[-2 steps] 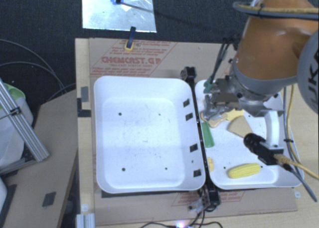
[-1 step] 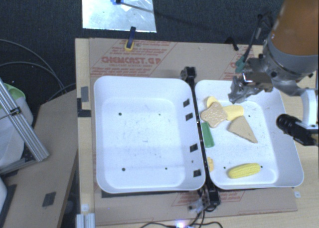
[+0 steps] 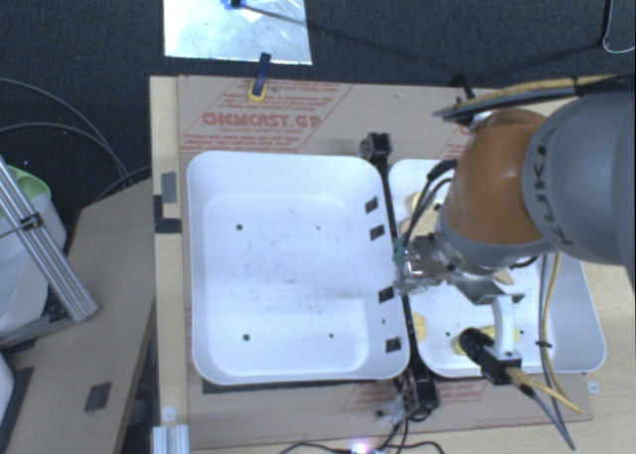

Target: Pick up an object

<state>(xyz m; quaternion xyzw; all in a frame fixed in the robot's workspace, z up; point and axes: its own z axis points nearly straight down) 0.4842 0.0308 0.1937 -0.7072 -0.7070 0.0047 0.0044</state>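
The arm's orange band and grey wrist [image 3: 492, 194] hang over the right bin [image 3: 586, 343] and cover most of it. The gripper [image 3: 425, 271] points down near the bin's left wall, by the divider between the bins. A small yellow piece [image 3: 416, 326] lies on the bin floor just below the gripper. Another yellow bit [image 3: 463, 345] shows further right, partly hidden. A pale tan piece [image 3: 504, 277] peeks out from under the wrist. Whatever lies directly under the arm is hidden.
The left bin [image 3: 288, 263] is a wide white tray with faint scuffs and black clips [image 3: 378, 233] along its right wall. Both bins rest on a cardboard sheet [image 3: 260, 119]. A metal frame [image 3: 40, 253] stands at the far left.
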